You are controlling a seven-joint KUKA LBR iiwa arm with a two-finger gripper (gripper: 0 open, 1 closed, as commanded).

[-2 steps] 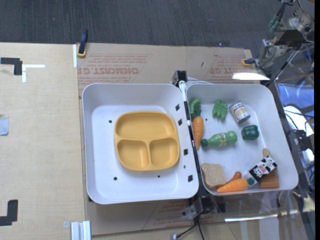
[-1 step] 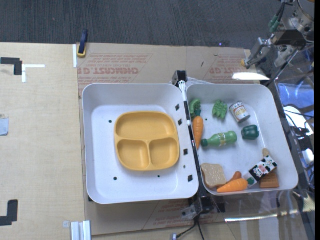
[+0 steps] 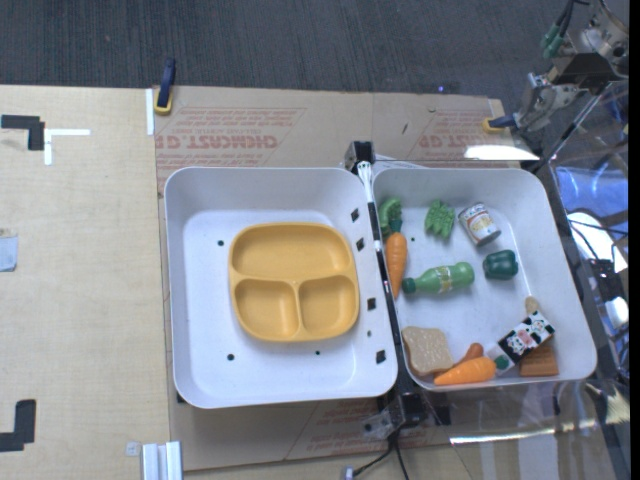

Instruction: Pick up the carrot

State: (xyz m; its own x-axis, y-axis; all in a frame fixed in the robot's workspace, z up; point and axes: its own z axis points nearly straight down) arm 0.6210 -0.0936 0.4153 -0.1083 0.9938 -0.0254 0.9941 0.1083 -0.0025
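An orange carrot [image 3: 396,259] with a green top lies upright along the left wall of the right bin [image 3: 556,230]. A second orange carrot [image 3: 465,371] lies on its side near that bin's front wall, next to a bread slice [image 3: 427,350]. My gripper [image 3: 558,84] hangs at the top right, beyond the back right corner of the right bin and far from both carrots. Nothing shows between its fingers.
The right bin also holds a green leafy toy [image 3: 438,218], a small can [image 3: 480,224], a green pepper [image 3: 499,264], a green bottle [image 3: 440,280], a cow-patterned carton [image 3: 526,338] and a brown block [image 3: 540,365]. The left bin [image 3: 190,298] holds a yellow divided plate [image 3: 295,280].
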